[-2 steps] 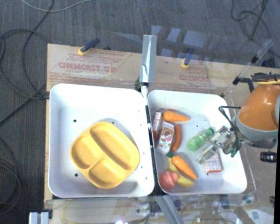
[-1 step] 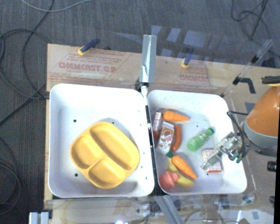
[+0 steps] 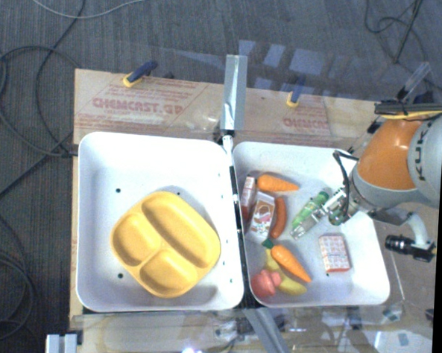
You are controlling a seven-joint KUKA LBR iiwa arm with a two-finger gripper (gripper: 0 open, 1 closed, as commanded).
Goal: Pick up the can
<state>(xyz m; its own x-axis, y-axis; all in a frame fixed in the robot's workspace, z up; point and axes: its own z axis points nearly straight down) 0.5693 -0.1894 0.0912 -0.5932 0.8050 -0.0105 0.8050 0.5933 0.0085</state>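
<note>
The can appears to be the small red-and-white cylinder against the left wall of the right bin, beside a brown carton and just below the blunt end of a carrot. The tool sits low over the bin's right half, at the top end of a green bottle, well apart from the can. Whether it is apart or together cannot be told.

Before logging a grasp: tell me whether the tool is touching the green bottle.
Cannot tell. In the camera view the tool overlaps the green bottle's upper end in the right bin, but neither contact nor gap shows plainly.
</note>
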